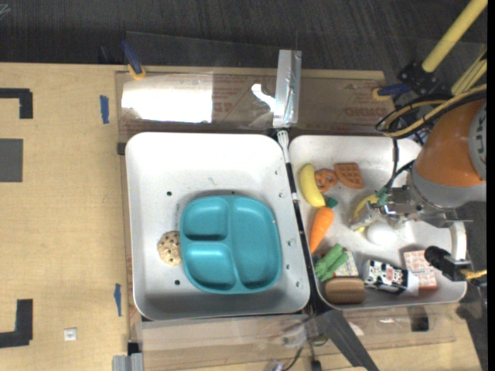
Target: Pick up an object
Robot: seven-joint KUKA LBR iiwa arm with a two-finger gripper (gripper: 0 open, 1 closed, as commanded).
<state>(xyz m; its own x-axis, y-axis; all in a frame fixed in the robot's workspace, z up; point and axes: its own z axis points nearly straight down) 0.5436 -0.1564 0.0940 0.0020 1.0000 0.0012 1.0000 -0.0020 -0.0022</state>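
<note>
Cardboard-topped bench holds two white bins: the left bin point(147, 207) has a teal tray point(230, 242) and a cookie point(168, 247); the right bin point(348, 147) holds a banana point(312, 185), carrot point(321, 227) and boxes. The gripper point(384, 205) hangs low there, perhaps near something yellow; whether its jaws are closed I cannot tell. Nothing looks lifted yet.

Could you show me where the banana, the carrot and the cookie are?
banana point(312, 185), camera view, middle of its yellow curve, in the right bin.
carrot point(321, 226), camera view, on its orange body.
cookie point(169, 247), camera view, center of its speckled top, left of the teal plate.
</note>
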